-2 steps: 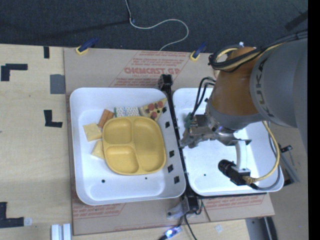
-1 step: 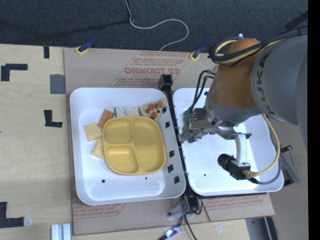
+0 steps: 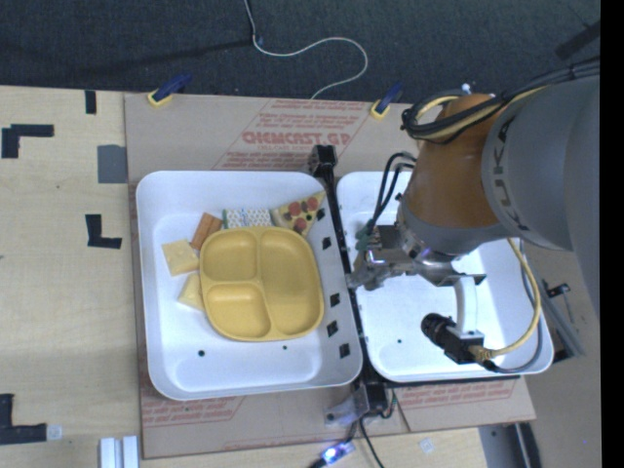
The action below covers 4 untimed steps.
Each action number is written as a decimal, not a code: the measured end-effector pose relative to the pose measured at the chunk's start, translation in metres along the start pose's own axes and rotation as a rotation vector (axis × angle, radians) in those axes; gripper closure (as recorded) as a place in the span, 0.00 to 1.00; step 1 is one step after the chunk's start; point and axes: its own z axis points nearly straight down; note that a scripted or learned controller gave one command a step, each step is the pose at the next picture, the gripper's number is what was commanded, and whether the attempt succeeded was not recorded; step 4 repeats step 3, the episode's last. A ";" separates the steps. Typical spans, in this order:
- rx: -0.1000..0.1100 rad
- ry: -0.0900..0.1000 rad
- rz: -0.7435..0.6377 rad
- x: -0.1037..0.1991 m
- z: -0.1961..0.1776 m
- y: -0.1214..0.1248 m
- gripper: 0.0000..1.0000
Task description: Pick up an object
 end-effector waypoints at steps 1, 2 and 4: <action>-0.001 0.001 -0.001 0.000 -0.001 0.007 1.00; -0.003 0.001 -0.002 -0.002 -0.020 0.006 1.00; 0.000 0.000 -0.001 0.010 -0.005 0.003 1.00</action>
